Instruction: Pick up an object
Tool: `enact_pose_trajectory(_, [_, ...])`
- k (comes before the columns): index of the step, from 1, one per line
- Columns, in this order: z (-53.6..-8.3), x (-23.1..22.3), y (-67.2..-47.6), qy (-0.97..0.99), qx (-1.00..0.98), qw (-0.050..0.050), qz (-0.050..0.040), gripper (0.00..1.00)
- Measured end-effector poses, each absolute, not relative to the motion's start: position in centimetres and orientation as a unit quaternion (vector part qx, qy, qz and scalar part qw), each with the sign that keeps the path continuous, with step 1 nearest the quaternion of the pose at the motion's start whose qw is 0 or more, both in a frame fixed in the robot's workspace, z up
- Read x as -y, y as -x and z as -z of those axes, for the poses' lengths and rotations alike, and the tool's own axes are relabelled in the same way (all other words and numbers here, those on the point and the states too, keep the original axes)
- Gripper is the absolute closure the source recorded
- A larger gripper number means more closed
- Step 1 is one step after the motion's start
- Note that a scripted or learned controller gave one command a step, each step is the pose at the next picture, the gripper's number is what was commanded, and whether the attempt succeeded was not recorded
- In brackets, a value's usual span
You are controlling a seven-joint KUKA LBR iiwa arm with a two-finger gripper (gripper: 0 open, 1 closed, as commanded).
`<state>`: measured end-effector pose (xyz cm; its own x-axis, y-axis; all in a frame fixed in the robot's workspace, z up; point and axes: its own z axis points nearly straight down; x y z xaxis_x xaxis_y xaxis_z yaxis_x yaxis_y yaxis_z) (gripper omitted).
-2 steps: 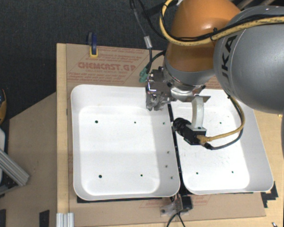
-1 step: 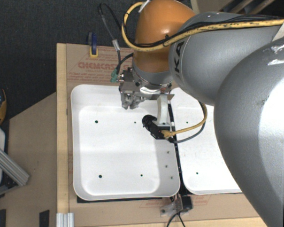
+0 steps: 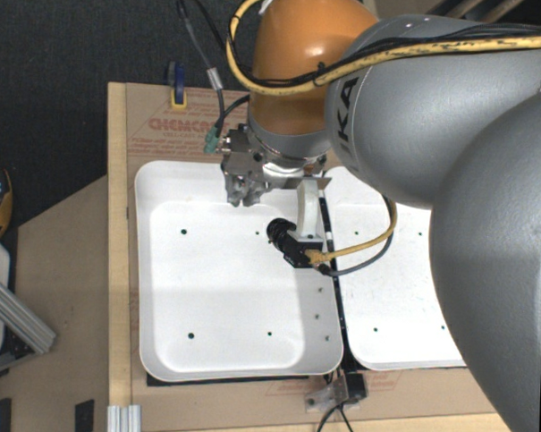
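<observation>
Over the far part of the left-hand bin [image 3: 160,277], close to its back wall, your gripper [image 3: 243,199] hangs low and points straight down at the white floor. You cannot tell from this slanted overhead view whether it is spread or pressed together, because the wrist body covers its tips. Nothing can be seen pinched in it.

The relation your coming move turns on is hidden: you cannot tell which way the object lies from the gripper, nor how its long axis runs. The open floor of that bin carries a few small dark dots [image 3: 184,233], which look like flat marks rather than anything to grasp. An object to pick would have to sit directly beneath the gripper, masked by the wrist, or in the right-hand bin [image 3: 400,333], much of which lies under the arm [image 3: 453,129].

The arm reaches in from the view's right, crossing above the right-hand bin. Its orange band [image 3: 296,42] stands over a wrist held near vertical.

If something does lie under the gripper, you likely need only a short straight descent. If not, closing there would catch only bare floor, so treat this try as doubtful.
</observation>
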<state>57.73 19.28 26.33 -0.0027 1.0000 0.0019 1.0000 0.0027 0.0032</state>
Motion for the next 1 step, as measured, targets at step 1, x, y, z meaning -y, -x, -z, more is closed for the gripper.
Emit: enact_pose_trajectory(1, [-30.72, -19.14, -56.22, -0.707, -0.708, 0.001, -0.0016, 1.00])
